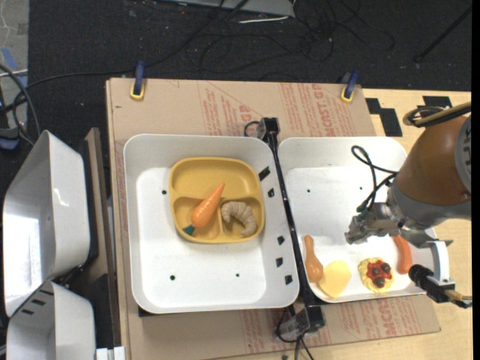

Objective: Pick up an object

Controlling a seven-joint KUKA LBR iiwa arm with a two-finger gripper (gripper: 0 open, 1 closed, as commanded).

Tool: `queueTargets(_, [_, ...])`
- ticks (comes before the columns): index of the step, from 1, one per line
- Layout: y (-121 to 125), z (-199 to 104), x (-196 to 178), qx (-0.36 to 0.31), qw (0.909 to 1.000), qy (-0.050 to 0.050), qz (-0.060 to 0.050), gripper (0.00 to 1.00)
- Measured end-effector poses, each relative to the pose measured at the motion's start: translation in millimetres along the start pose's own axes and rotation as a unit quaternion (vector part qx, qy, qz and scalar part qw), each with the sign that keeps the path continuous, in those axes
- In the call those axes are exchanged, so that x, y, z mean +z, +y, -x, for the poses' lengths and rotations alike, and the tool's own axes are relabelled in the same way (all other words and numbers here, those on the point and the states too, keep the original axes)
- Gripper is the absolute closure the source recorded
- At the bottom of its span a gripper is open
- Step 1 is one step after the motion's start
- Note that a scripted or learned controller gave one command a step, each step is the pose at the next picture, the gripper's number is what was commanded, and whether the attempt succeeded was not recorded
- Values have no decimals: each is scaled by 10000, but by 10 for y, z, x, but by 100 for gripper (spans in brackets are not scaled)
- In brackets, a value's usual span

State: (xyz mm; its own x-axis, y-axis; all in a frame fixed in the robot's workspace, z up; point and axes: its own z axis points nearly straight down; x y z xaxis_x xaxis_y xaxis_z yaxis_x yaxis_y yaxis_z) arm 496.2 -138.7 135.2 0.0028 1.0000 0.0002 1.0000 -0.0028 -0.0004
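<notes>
My gripper [363,229] hangs low in the right bin [330,171], just above and left of a small pizza-like toy [376,272] with red toppings. A yellow round piece [337,276] and an orange drumstick shape [311,256] lie at the bin's front left. An orange sausage [403,253] lies right of the gripper, partly under the wrist. In the left bin [150,223] a yellow divided plate [216,199] holds a carrot [208,205] and a beige shrimp-like toy [240,216]. Nothing is seen between the fingers.
A black divider [279,201] runs between the two bins. A black cable [369,172] loops over the right bin's back. Clamps [137,88] hold the cardboard base at the rear. White containers [41,216] stand off the bench to the left.
</notes>
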Motion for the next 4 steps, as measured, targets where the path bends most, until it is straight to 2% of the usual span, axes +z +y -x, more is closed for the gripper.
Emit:
queueTargets(2, [101,-77,-949,-29,10000,-8,24,100])
queueTargets(3, [147,-556,-921,-53,10000,6,2,100])
queueTargets(4, [76,-1112,-825,-56,10000,10,-7,100])
